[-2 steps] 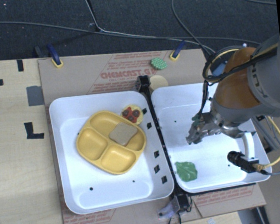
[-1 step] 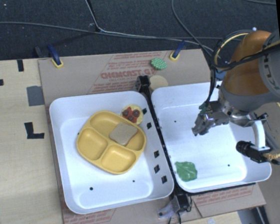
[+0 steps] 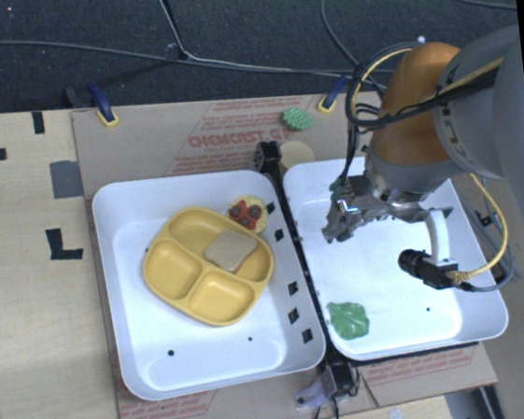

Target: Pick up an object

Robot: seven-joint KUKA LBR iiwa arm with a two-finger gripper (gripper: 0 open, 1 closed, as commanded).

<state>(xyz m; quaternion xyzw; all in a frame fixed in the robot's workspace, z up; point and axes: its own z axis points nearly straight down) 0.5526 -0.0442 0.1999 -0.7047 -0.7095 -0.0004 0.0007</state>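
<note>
Nearest the camera, the soft green lumpy object sat in the near-left corner of the right shallow white plastic bin, close against the divider wall between the two bins. Nothing was touching it.

A bit further back in that same bin, a short black cylindrical piece with a yellow cable hung off the arm over the right half of the bin floor.

Next door, the left shallow white plastic bin carried a yellow plastic divided plate sitting roughly in the middle and turned at an angle. A flat tan square piece that looked like toast lay on the plate's right side, across the ridges between compartments. Just past the plate's far-right end, near the bin's far-right corner, was a small cluster of dark red and brown bits on a yellow base; too small to say what they were.

The metal two-finger gripper was over the far-left part of the right bin, well apart from the green lump, with nothing between its fingers. Couldn't tell if the fingers were apart or together, too blurry. Above it was the arm's rounded orange band.

Farthest out, on the brown cardboard sheet behind the bins, a small green knobbly object lay near the far edge.
</note>
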